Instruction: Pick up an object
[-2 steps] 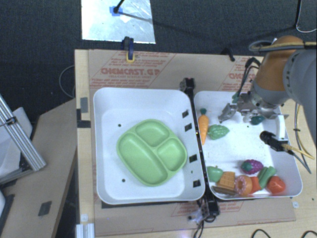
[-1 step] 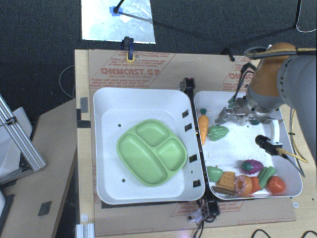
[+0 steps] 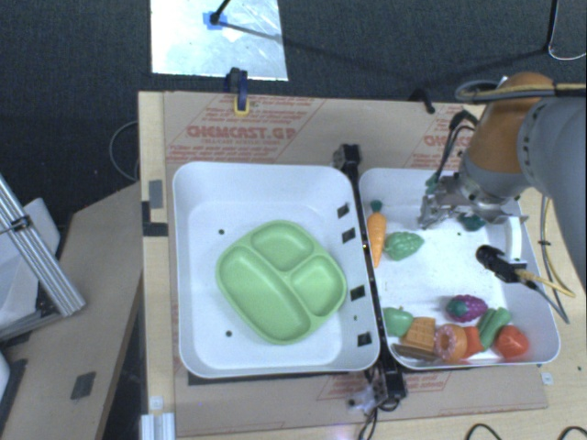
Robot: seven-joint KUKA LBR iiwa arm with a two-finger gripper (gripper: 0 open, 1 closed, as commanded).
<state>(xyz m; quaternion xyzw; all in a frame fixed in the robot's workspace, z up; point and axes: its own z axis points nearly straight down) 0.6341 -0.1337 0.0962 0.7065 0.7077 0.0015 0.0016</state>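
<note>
My gripper (image 3: 438,211) hangs low over the back of the right bin (image 3: 440,273), under the grey wrist with the orange band. A small teal thing (image 3: 473,219) lies just to its right, partly hidden by the wrist. An orange carrot (image 3: 375,232) and a leafy green toy (image 3: 404,244) lie to the gripper's left, near the bin's left wall. Along the front of the bin sit a purple toy (image 3: 466,307), a green pod (image 3: 493,324), a red tomato (image 3: 512,341), a donut (image 3: 450,342), a waffle piece (image 3: 419,335) and a green fruit (image 3: 397,320). I see nothing held.
The left bin (image 3: 211,200) holds a pale green divided plate (image 3: 280,280). A black divider with clips (image 3: 359,246) runs between the bins. The middle of the right bin is bare white floor.
</note>
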